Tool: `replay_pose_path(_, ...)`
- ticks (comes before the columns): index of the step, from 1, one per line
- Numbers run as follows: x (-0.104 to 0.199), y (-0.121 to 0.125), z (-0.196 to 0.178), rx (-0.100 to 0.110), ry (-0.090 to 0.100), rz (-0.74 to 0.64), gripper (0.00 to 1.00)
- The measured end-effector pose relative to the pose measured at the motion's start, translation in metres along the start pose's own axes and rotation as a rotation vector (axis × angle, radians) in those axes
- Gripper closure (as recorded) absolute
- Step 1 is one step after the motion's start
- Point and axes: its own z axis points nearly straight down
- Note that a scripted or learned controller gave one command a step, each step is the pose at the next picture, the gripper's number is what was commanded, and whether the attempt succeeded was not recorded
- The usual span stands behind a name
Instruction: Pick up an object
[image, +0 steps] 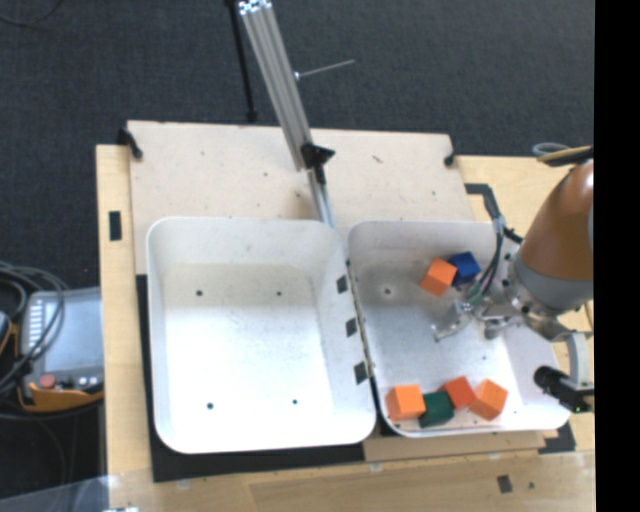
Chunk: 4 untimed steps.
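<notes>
Arm: you see the grey arm (560, 250) with its orange band come in from the right edge of the frame, over the right bin.
End effector: your end effector (462, 320) sits low over the middle of the right bin, its metal parts pointing toward frame left. You cannot tell from this view whether it is spread or pressed together, and no block shows in its grip.
Right bin: the right bin (400, 260) is the white tray in the right half of the frame, and it holds all the blocks.
Upper blocks: an orange block (437, 276) and a blue block (463, 267) lie touching each other in the upper part of the right bin, just above the end effector and apart from it.
Lower blocks: along the bottom wall of the right bin you have a row of four: an orange cube (405, 401) on the left, a dark green block (436, 408) touching it, then a red-orange block (459, 392), then another orange block (489, 398) at the right end.
Left bin: the left bin (250, 330) lies just beside the right one, in the left half of the frame.
Worktop: both bins rest on the pale wooden worktop (280, 160).
Mast: a slanted aluminium rail (280, 85) rises from the worktop's upper middle toward the top of the frame.
Floor side: a grey device with cables (55, 345) sits at the left edge of the frame, off the worktop.
</notes>
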Motion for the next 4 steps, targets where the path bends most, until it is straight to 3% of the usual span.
replay_pose_path(1, -0.003, -0.002, 0.060, -0.007, -0.002, 0.000, 0.00)
replay_pose_path(2, -0.004, 0.000, 0.058, -0.008, 0.001, 0.004, 0.00)
replay_pose_path(3, -0.005, 0.001, 0.047, -0.012, 0.001, 0.011, 1.00)
replay_pose_path(4, -0.009, -0.007, -0.010, -0.011, -0.001, 0.009, 1.00)
